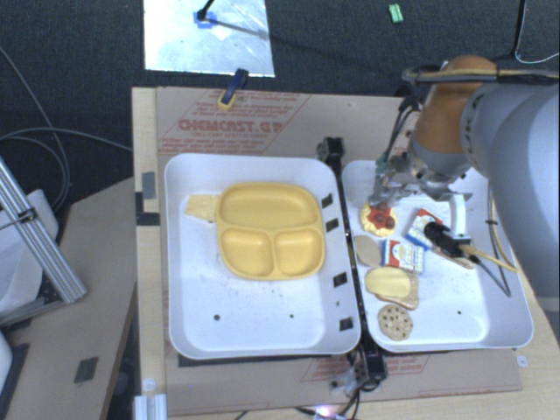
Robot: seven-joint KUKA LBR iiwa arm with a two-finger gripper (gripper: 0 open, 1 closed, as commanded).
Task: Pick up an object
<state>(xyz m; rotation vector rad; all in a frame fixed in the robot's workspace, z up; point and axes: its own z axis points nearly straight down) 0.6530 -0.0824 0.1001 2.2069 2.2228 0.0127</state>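
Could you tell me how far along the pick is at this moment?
Done: the arm has reached into the right bin, with the gripper low, just above the red and yellow round toy. In hand: nothing visibly lifted; that toy, the cookie and the blue and white carton all lie on the bin floor. Left: grasping and raising one object.

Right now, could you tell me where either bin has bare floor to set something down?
Left bin: bare floor runs in front of the yellow divided tray and along its left wall. Right bin: its front-right corner, right of the cookie, is free. Its left half is crowded with small items under the gripper.
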